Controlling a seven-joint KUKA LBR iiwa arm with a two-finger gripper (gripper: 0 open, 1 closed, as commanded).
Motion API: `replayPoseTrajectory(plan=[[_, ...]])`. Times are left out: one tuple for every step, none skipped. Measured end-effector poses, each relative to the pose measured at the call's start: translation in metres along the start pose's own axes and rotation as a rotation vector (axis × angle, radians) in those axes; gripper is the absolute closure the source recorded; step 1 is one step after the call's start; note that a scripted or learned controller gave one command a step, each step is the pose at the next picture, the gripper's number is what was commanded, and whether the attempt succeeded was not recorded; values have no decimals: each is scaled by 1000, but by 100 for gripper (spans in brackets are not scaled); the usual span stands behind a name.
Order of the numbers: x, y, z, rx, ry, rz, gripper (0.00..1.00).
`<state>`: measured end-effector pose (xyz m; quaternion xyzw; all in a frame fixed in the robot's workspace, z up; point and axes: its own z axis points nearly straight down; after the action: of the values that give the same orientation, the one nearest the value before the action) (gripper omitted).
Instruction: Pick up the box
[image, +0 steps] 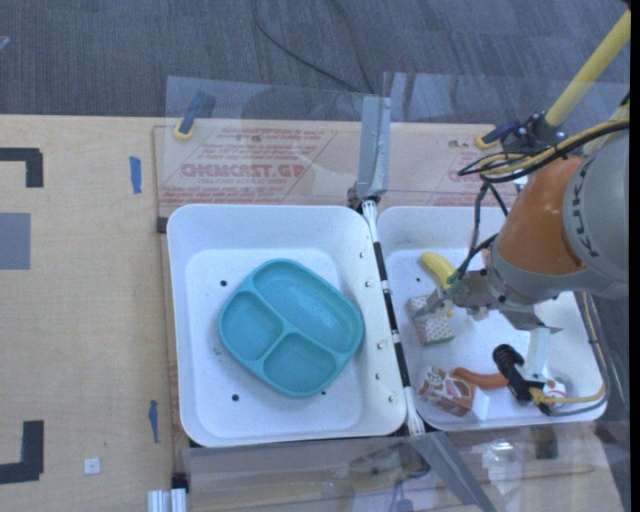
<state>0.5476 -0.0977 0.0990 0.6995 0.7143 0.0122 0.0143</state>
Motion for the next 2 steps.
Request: replayPoseTrajectory(plan=[[2,-7,0,0,-2,-18,0],[5,-21,0,-1,-2,-112,0]])
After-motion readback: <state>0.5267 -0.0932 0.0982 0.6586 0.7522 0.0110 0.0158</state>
